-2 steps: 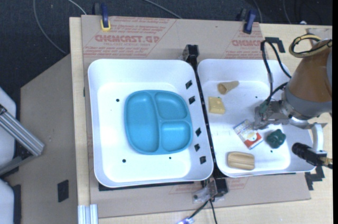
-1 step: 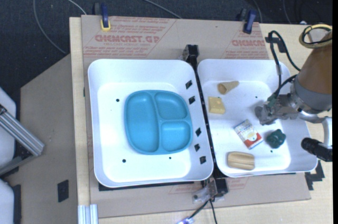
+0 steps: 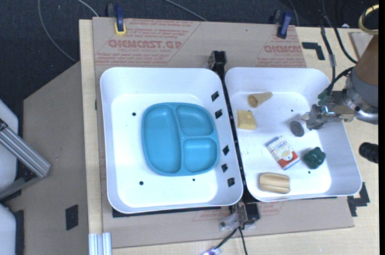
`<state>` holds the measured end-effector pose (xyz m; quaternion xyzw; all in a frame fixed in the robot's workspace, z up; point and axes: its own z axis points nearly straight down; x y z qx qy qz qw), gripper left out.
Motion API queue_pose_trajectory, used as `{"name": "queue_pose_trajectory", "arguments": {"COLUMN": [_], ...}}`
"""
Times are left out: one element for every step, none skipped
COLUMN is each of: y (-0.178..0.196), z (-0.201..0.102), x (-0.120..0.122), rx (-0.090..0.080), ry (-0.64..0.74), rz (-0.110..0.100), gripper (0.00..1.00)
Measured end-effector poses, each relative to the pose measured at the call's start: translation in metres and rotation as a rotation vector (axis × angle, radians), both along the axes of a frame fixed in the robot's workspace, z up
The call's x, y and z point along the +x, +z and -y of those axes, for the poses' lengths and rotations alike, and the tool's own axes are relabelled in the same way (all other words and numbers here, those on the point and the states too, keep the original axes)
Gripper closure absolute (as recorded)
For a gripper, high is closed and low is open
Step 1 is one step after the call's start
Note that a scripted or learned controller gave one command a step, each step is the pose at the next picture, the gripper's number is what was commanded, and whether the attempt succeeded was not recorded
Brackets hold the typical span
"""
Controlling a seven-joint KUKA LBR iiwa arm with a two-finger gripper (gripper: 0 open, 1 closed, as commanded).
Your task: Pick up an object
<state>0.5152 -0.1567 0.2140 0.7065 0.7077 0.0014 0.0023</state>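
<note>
gripper (image 3: 315,116) low in right bin (image 3: 337,184), beside grey pebble (image 3: 297,127).

A single fixed camera looks down at a slant from well above the bench (image 3: 180,37), far enough back to take in both white bins (image 3: 114,127) side by side, with the gripper (image 3: 314,118) entering from the view's right over the nearer, right-hand bin (image 3: 343,145).
</note>
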Motion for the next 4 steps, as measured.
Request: {"name": "queue_pose_trajectory", "arguments": {"y": [-0.007,0.000,0.013,0.005], "z": [0.000,-0.054,-0.105,-0.152], "x": [0.000,-0.007,-0.005,0.003], "rx": [0.002,0.005,0.003,0.003], "ry": [-0.001,0.003,0.003,0.004], "rz": [-0.006,-0.008,-0.003,-0.005], "gripper": [1.00,1.00,1.00,1.00]}}
